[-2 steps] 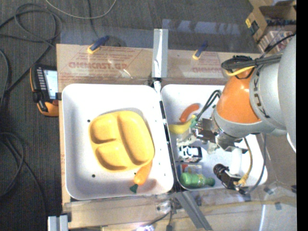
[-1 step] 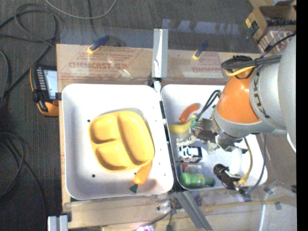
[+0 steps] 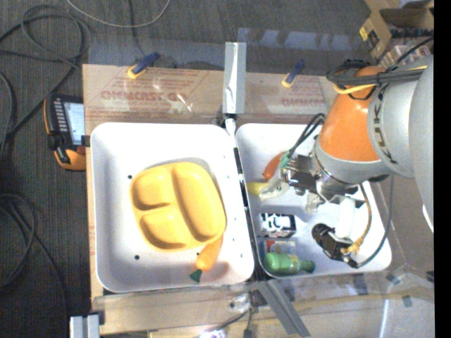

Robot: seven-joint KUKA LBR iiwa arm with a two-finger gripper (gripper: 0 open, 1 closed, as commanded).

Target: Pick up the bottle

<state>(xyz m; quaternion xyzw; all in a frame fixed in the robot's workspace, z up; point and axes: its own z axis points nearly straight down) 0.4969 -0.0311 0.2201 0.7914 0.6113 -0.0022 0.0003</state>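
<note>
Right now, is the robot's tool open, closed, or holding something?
Tool: cannot be told, open or closed. It hangs over the right bin; the green bottle lies apart from it, near the bin's front edge.

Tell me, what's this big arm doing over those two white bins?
A robot arm reaches in over the right bin. Its claw sits toward that bin's upper left, close to an orange thing. Its job is to pick up the bottle, which is green and lies on its side at the bin's lower edge, apart from the claw and not yet lifted. The left bin holds a yellow plate and a carrot.
</note>
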